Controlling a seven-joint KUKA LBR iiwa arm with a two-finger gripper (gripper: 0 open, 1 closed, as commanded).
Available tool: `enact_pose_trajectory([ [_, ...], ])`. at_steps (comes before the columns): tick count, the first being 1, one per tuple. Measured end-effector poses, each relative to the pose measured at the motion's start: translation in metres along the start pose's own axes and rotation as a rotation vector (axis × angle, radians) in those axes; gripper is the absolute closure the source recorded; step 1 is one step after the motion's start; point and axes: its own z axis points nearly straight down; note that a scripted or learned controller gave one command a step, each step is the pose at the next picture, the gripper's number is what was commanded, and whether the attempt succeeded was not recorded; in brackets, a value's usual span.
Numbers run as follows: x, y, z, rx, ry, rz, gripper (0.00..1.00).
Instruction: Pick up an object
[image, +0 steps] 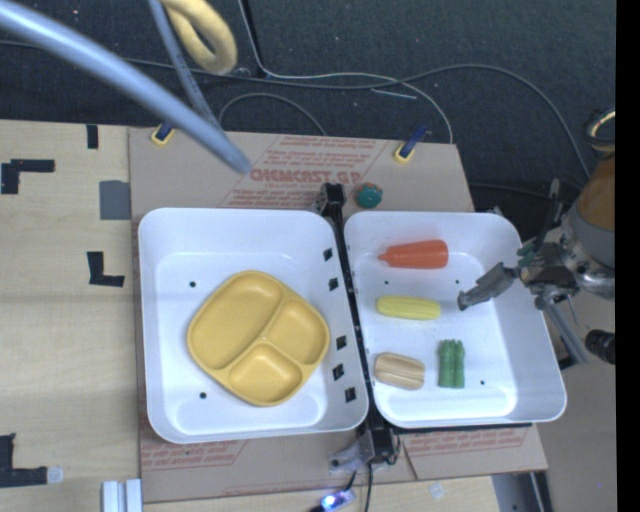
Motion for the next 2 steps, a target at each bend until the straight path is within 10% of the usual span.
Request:
enact_pose_trajectory([
  [2,0.005,-0.005,0.058,-0.001,0.000,-0.002,0.00],
])
